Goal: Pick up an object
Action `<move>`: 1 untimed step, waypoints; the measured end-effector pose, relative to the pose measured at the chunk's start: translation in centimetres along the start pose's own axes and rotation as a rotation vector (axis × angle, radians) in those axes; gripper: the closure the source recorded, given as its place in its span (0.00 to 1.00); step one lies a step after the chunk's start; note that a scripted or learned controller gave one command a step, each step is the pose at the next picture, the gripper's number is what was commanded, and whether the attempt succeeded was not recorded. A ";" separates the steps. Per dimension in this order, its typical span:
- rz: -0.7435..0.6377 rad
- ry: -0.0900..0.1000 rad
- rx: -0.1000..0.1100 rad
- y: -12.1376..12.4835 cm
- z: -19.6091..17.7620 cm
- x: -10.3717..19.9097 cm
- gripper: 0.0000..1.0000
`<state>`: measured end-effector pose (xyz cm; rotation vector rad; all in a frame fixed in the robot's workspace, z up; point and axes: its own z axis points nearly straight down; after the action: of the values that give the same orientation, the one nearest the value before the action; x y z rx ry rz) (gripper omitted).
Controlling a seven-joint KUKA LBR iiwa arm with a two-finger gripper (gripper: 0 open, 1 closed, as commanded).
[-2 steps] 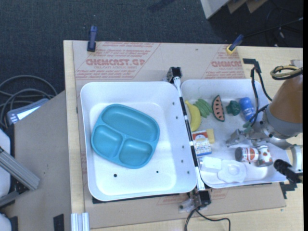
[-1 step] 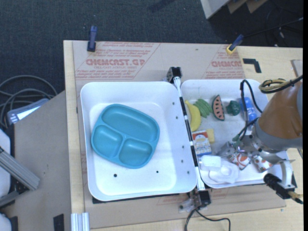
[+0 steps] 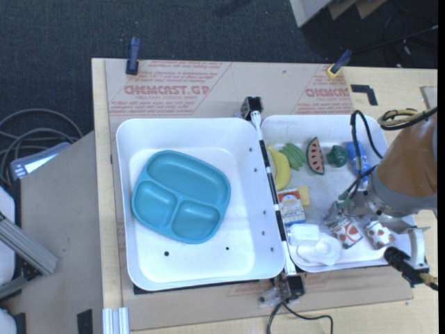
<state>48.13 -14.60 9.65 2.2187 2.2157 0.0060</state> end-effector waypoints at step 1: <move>-0.002 -0.001 -0.002 2.2 0.8 3.9 1.00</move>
<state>50.32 -10.67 8.85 2.2150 2.2166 0.0078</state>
